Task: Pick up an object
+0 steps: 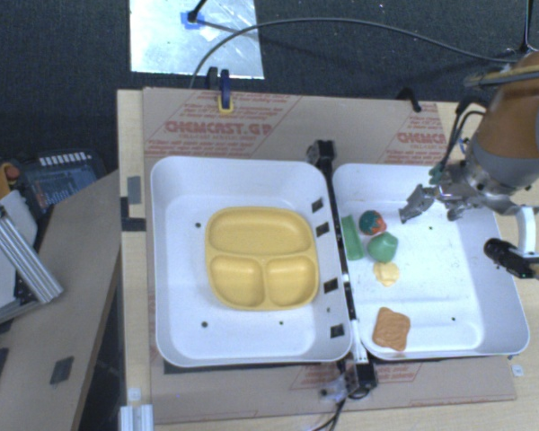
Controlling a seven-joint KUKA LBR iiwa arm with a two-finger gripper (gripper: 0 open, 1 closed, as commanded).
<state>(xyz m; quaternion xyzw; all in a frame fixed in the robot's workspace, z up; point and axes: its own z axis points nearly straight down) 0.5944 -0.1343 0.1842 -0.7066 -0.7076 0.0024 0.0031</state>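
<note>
In the right bin [494, 321] lie several small items: a green stick [350, 238] along the left wall, a red and teal ball [371, 222], a green round piece [383, 246], a pale yellow piece [387, 273] and a brown toast-like slab [392, 329] near the front. My gripper [434, 206] hangs over the back middle of this bin, right of the ball and apart from it. Its fingers [416, 203] stand spread, open, with nothing between them.
The left bin [175, 241] holds a yellow divided plate [260, 257]. A black divider with clips [328, 232] runs between the bins. The arm's grey body and orange band [521, 124] cover the right bin's back right corner. A black part [512, 257] sticks out at the right wall.
</note>
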